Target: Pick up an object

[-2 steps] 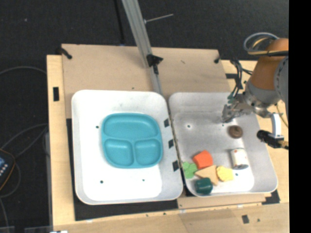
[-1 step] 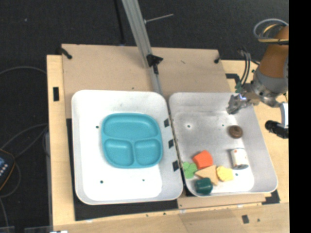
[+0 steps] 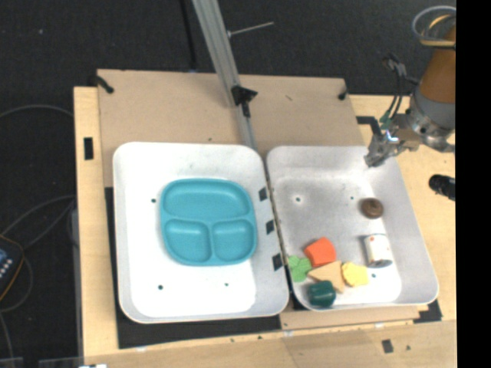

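Pincer (image 3: 376, 156) at the upper right rim of the right bin (image 3: 322, 175); whether its tips are spread or pressed together cannot be told. Below it lies open white floor, then a small brown round disc (image 3: 372, 207). Toward the bin's lower edge cluster a white cylinder (image 3: 376, 250), orange block (image 3: 321, 251), yellow piece (image 3: 354, 274), tan wedge (image 3: 327, 272), light green piece (image 3: 298, 267) and dark green block (image 3: 321, 293). The left bin (image 3: 138, 205) holds a smooth teal divided plate (image 3: 207, 221) with a bare margin. Tan counter (image 3: 176, 106) surrounds both.
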You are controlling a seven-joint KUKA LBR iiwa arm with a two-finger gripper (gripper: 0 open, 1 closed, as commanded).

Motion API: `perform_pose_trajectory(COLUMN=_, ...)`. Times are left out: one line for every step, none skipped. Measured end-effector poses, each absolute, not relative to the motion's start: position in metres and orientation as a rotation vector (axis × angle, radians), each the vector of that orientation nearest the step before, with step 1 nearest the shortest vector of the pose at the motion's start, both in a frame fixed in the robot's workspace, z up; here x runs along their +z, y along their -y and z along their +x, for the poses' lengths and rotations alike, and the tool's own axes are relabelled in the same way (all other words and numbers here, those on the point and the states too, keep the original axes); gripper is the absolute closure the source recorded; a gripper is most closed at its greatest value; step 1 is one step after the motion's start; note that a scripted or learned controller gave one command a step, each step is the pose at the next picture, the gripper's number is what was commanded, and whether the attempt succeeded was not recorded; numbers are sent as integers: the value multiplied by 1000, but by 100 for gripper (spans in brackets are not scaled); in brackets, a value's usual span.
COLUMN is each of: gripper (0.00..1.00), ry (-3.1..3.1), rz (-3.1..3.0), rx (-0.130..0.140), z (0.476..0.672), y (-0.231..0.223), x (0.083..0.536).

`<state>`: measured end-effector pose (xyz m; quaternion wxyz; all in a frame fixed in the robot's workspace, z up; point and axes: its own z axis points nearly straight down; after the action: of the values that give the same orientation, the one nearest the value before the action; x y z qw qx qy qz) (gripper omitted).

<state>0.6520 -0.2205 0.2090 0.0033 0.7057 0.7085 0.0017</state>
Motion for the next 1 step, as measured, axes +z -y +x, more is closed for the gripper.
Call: perform_pose_trajectory(gripper=100, ry=-2221, rz=2211, rx=5, z=653, y=222, x=264)
